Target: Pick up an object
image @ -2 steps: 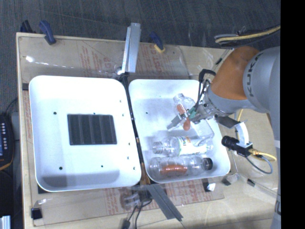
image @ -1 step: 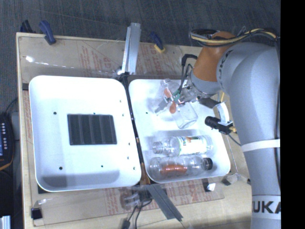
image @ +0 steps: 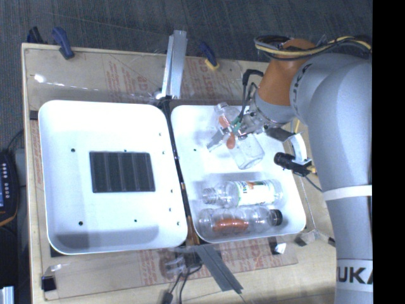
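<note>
The table [image: 114, 75] was a pale wooden board with red printed lettering across it, standing on a dark grey carpeted floor [image: 126, 5]. Blue clamps [image: 62, 42] gripped its far edge, and a grey metal bar [image: 174, 62] rose from that edge just behind the seam between the two bins. The left bin [image: 63, 125] carried a dark ribbed panel [image: 122, 171] near its middle. The right bin [image: 190, 170] lay touching the left bin along a black divider.

The grey arm [image: 335, 125] reached over the far right corner of the right bin, its orange band [image: 278, 84] above the wrist. The claw [image: 233, 130] hung low over the far half of the right bin, amid a jumble of clear plastic pieces [image: 248, 151] with a small reddish item [image: 230, 140] just below it. How wide the claw stood could not be told, since glare and clear plastic hid its tips, nor whether it pinched anything.

In the near half of the right bin lay two clear plastic bottles side by side: one with a white label [image: 243, 193], and, nearer the bin's front wall, one with a dark cap and something orange inside [image: 237, 221]. Both lay on their sides, apart from the claw.
</note>
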Robot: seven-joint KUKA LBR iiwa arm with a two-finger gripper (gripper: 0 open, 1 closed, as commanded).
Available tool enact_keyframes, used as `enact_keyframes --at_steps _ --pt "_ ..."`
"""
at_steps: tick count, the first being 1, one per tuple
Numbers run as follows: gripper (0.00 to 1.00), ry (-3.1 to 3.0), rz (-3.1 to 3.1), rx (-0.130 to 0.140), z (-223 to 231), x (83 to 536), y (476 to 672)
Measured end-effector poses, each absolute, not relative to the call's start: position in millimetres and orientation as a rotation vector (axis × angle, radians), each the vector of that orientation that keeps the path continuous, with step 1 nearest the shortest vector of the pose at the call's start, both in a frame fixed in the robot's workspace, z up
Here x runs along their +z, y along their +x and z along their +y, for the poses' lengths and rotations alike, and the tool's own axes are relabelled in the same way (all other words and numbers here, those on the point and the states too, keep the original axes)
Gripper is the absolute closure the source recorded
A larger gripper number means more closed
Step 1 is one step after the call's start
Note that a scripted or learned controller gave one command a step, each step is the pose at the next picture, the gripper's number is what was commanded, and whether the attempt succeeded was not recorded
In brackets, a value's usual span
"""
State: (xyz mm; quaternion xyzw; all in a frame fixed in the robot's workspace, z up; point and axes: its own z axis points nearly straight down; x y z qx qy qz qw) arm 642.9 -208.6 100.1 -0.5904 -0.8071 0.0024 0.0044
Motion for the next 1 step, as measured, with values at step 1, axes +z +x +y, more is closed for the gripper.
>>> enact_keyframes --at_steps 1 --pt "1.00 -1.981 -2.436 0.002 -153.7 190.0 657.3"
